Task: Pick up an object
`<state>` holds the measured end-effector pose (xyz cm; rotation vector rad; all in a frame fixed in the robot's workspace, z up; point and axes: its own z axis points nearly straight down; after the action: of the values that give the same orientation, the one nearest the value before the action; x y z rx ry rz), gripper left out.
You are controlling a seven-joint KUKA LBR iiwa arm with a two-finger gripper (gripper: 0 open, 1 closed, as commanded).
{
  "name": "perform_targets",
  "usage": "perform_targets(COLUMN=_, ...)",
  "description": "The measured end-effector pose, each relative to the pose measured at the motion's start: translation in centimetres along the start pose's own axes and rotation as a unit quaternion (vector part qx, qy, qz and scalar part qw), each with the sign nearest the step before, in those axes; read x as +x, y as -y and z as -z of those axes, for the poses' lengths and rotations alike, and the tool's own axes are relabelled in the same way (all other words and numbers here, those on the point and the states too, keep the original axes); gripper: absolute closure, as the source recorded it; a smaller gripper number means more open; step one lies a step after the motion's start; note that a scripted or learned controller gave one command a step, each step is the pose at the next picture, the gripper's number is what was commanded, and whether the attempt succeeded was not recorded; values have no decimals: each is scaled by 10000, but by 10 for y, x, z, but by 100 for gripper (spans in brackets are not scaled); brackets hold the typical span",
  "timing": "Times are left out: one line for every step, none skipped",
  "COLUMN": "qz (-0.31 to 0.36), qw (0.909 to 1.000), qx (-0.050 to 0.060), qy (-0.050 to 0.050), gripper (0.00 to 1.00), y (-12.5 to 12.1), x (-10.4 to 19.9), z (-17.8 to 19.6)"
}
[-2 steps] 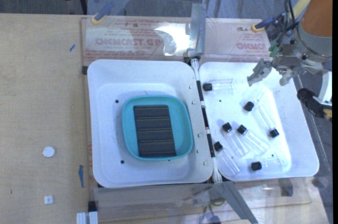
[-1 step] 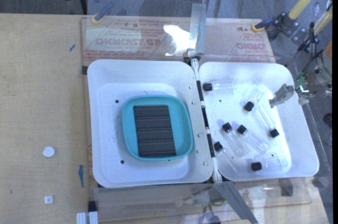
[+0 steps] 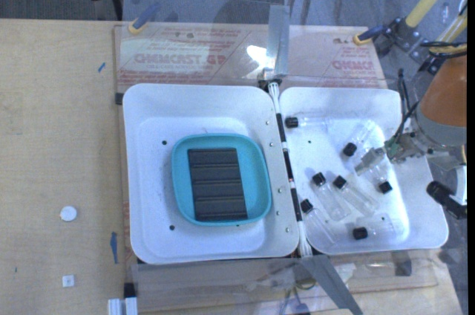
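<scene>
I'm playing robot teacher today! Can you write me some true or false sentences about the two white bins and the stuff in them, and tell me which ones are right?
1. A teal tray lies in the left bin. True.
2. The teal tray holds a dark ridged block. True.
3. The clear vials with black caps lie in the left bin. False: they are scattered in the right bin.
4. The arm reaches in from the left side of the picture. False: it comes in from the right, over the right bin.
5. A small white disc lies on the bench, outside both bins. True.
</scene>
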<state>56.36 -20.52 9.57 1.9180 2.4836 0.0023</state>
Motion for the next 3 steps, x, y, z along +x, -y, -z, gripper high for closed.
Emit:
perform_targets(qz=208, qw=9998, qx=-15, qy=0, gripper=0, y=21, x=61, z=-8)
perform_targets(qz=197, qw=9998, qx=-51, qy=18, gripper=100, y=19, x=59, z=4)
perform_targets(qz=57, qw=10000, qx=7, qy=-5, gripper=100, y=-9, x=93, z=80)
